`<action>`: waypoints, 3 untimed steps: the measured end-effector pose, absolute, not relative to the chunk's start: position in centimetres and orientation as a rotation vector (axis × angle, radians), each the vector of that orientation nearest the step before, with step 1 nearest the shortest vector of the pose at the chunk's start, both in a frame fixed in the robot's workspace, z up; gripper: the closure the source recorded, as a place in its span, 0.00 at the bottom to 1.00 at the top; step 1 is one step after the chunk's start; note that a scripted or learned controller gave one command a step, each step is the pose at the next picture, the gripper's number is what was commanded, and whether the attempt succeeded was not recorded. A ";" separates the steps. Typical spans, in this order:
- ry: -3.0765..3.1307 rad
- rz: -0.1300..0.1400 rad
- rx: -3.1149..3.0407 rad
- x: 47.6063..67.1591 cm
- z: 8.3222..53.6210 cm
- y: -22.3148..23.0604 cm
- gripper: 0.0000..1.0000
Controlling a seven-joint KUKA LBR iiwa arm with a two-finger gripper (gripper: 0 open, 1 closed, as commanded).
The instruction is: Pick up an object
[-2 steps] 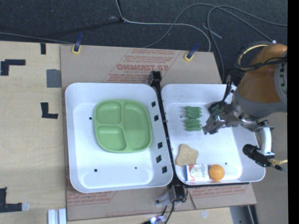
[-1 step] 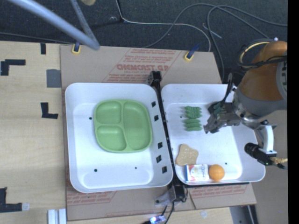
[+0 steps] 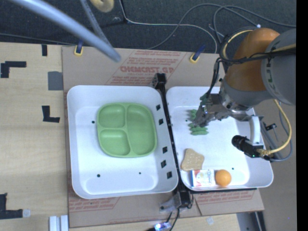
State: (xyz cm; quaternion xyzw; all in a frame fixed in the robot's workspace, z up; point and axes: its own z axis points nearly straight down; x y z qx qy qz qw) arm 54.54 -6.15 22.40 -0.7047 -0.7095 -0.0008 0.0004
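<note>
In the right bin [image 3: 240,143] my gripper [image 3: 202,116] hangs low over a small green leafy object [image 3: 197,127] near the bin's upper left part. The fingers touch or nearly touch that green thing. Nearer the front of this bin lie a tan bread-like slice [image 3: 192,159], a small white and red carton [image 3: 203,177] and an orange ball [image 3: 223,177]. The arm's orange band [image 3: 250,57] and grey wrist fill the bin's upper right.
The left bin [image 3: 82,143] holds a green divided plate [image 3: 127,129]. A black divider [image 3: 166,129] runs between the bins. A black connector with a yellow cable [image 3: 248,147] hangs over the right bin's right side. Cables lie behind the bench.
</note>
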 end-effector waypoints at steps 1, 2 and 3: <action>-2.228 -0.002 -2.215 57.1 23.4 -1.5 1.00; -2.227 -0.001 -2.215 59.3 24.1 3.4 1.00; -2.226 0.001 -2.217 62.2 22.8 7.4 1.00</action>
